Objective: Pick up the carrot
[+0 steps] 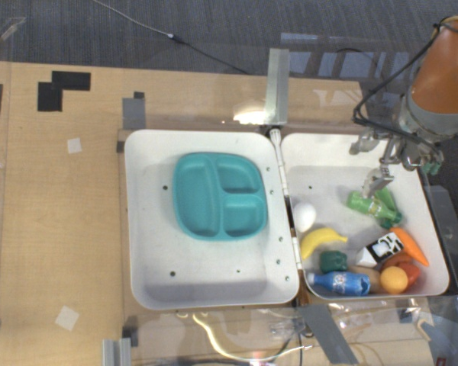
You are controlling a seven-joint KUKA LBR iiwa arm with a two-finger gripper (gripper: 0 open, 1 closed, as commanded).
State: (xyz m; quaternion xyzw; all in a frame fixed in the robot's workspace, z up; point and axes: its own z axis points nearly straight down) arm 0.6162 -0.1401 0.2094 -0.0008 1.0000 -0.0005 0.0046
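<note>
The carrot (410, 244) is orange and lies at a slant against the right wall of the right bin (320, 158), near its front corner. My gripper (380, 175) hangs over the back right part of that bin, just above a green object (374, 204). It is up and to the left of the carrot and apart from it. Nothing of the carrot is between its tips.
Packed around the carrot are a black-and-white box (385, 247), an orange fruit (395, 280), a red item (412, 269), a blue bottle (341, 283), a dark green item (333, 261), a banana (323, 240) and a white egg (304, 216). A teal divided plate (219, 195) lies in the left bin (149, 227).
</note>
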